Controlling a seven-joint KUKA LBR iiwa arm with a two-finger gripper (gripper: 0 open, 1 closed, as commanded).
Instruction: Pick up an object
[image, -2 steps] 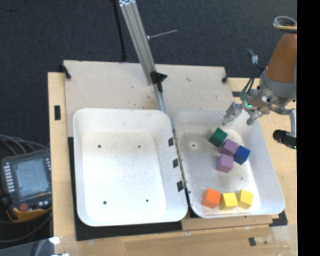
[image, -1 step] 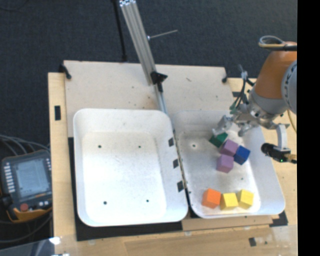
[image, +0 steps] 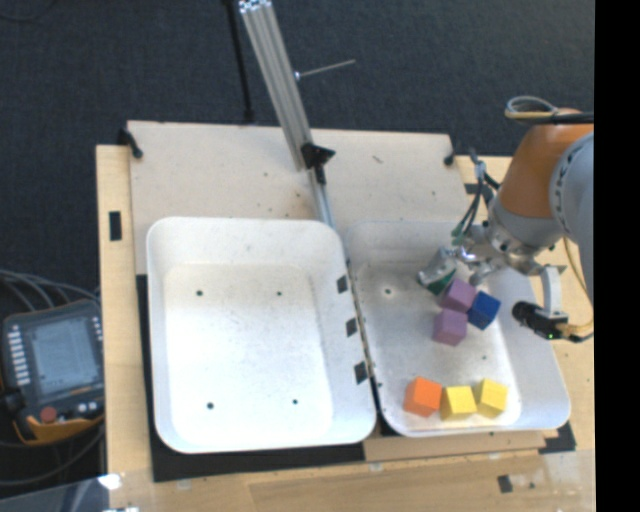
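In the right bin (image: 395, 260) my gripper (image: 440, 272) hangs low over the upper middle, with the grey arm and its orange band reaching in from the right. Just below and right of it lie a purple block (image: 460, 296), a blue block (image: 484, 309) and a second purple block (image: 450, 327), close together. A small green piece (image: 438, 287) peeks out under the gripper's tip. Along the bin's front edge sit an orange block (image: 423, 396) and two yellow blocks (image: 459, 402) (image: 492, 397) in a row.
The left bin (image: 250, 330) sits beside the right one, with a ridge between them. A slanted metal pole (image: 285, 90) rises behind the bins. A teach pendant (image: 55, 360) lies off the bench at the left.
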